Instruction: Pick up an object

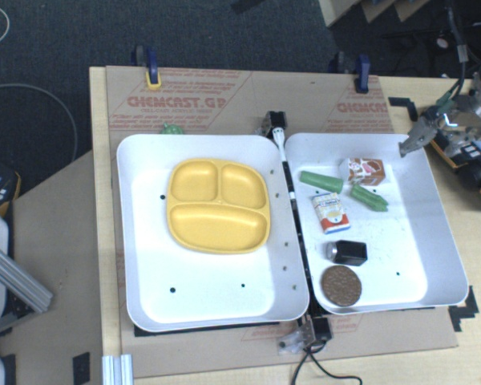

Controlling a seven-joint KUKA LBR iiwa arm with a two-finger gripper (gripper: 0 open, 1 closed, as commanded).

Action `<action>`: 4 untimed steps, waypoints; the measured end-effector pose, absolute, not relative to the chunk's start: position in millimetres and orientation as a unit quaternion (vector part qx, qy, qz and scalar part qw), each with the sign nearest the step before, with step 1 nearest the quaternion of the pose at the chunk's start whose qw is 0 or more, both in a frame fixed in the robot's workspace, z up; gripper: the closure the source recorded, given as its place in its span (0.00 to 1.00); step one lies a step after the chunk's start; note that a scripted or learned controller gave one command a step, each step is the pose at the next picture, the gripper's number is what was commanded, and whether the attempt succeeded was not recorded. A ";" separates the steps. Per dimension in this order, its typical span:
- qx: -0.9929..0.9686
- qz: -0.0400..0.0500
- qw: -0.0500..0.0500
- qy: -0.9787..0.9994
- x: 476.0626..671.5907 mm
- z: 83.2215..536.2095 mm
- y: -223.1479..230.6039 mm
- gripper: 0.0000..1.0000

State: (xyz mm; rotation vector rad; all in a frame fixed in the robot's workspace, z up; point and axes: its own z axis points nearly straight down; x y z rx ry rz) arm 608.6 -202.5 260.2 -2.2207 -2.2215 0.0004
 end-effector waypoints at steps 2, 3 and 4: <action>-0.706 0.001 0.006 -0.708 479.6 82.3 -110.5 0.00; -0.703 -0.005 -0.002 -0.711 481.7 190.2 -18.2 0.00; -0.707 -0.001 -0.002 -0.707 480.0 195.0 -25.1 1.00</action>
